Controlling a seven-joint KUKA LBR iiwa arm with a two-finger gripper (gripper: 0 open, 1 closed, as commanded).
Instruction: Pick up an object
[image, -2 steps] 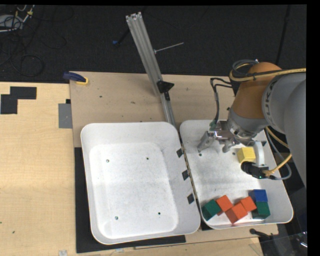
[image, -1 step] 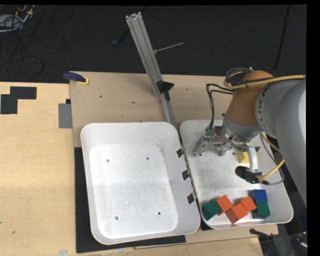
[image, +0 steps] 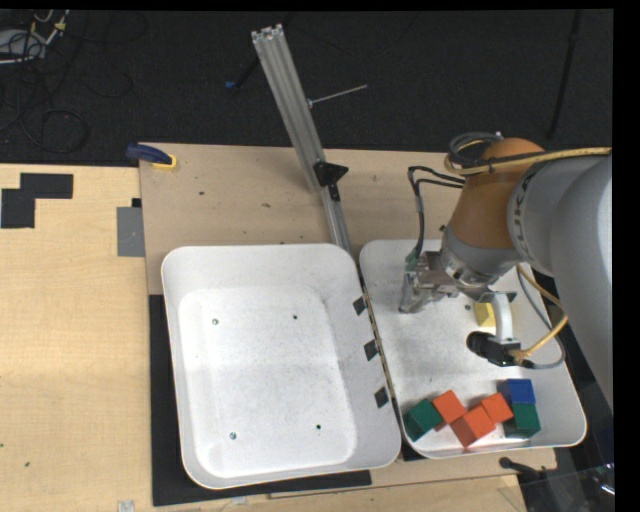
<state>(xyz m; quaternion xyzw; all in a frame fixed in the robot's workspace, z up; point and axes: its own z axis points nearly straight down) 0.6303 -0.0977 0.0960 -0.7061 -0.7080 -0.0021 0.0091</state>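
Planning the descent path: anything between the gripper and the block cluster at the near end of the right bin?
Camera view: bare white bin floor lies between the gripper and the block cluster; nothing sits in that stretch.

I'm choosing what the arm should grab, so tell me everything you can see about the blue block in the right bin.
The blue block is a small, matte cube, plain blue, lying in the right bin near its front right corner. It sits on top of a green block and next to an orange block. The gripper is apart from it, farther back in the bin.

Orange, green, blue blocks (image: 478, 414) clustered at right bin's (image: 440, 350) near edge, touching.
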